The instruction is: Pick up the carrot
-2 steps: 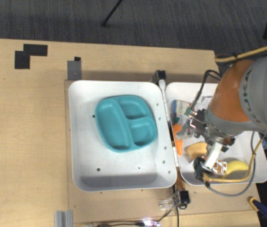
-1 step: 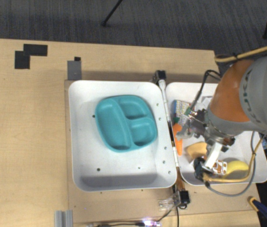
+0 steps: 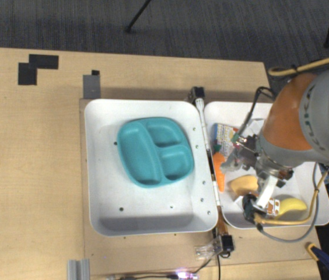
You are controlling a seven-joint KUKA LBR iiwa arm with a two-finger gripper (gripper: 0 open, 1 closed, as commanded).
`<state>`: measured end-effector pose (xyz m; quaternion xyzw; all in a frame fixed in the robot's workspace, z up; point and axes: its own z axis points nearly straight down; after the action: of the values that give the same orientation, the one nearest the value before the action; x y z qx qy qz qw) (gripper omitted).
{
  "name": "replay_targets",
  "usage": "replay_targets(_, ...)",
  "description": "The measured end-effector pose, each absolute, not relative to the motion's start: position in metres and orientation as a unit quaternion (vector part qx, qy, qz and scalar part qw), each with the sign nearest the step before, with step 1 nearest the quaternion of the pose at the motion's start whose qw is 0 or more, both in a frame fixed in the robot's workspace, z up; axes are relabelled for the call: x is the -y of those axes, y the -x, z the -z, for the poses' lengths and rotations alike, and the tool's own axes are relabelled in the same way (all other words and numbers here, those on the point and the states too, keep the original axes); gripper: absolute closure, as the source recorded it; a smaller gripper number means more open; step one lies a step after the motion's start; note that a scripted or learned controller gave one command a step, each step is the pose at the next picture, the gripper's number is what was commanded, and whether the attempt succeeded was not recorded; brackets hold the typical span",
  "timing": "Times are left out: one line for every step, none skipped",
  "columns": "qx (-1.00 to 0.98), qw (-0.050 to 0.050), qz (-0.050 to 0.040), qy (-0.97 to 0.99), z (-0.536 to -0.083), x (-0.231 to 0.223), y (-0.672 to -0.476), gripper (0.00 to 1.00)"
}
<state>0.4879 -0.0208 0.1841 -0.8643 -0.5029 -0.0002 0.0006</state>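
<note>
The carrot (image 3: 219, 172) is a short orange piece lying along the left wall of the right bin (image 3: 325, 213). My gripper (image 3: 233, 158) hangs low in that bin, just right of the carrot and close beside it. The grey arm with its orange band (image 3: 285, 127) covers much of the bin behind it. Nothing shows the carrot held.
A teal divided plate (image 3: 154, 150) lies in the left bin (image 3: 103, 174). In the right bin, a colourful packet (image 3: 223, 134) sits at the back, a pale yellow piece (image 3: 243, 184) lies right of the carrot, and a banana (image 3: 291, 206) lies near the front wall.
</note>
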Motion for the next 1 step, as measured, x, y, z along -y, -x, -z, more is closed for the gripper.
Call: replay_targets(0.484,0.000,0.0010,0.875,-0.1843,0.0145,-0.5303,0.00)
